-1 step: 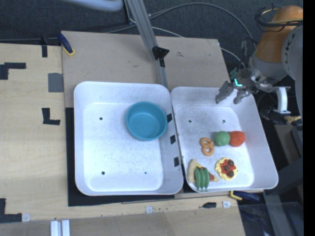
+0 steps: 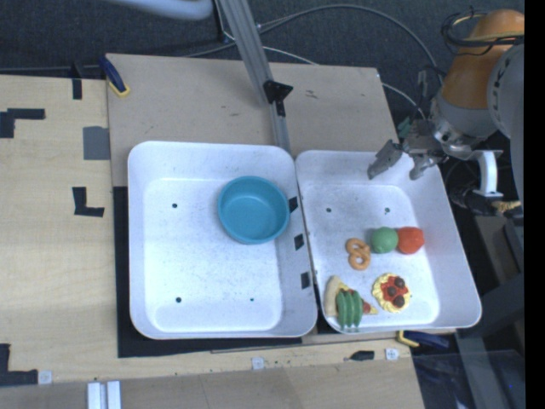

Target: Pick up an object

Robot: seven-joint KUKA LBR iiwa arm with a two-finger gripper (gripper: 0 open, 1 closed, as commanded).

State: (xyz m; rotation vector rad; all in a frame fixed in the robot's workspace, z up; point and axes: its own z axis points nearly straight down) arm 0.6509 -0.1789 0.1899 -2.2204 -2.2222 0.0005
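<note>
Gripper (image 2: 398, 162) over far edge of right bin (image 2: 456, 254), fingers spread, nothing between them. Nothing picked yet.

Candidates at right bin's near end: pretzel (image 2: 358, 252), green ball (image 2: 384, 239), red ball (image 2: 410, 239), small pizza (image 2: 392, 292), green vegetable (image 2: 347, 305) at near-left corner. Blue bowl (image 2: 253, 209) in left bin (image 2: 162, 254).

Left: descend, close, lift.

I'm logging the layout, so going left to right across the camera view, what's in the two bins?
Blue bowl → green-and-yellow toy → pretzel → green ball → red ball.
</note>
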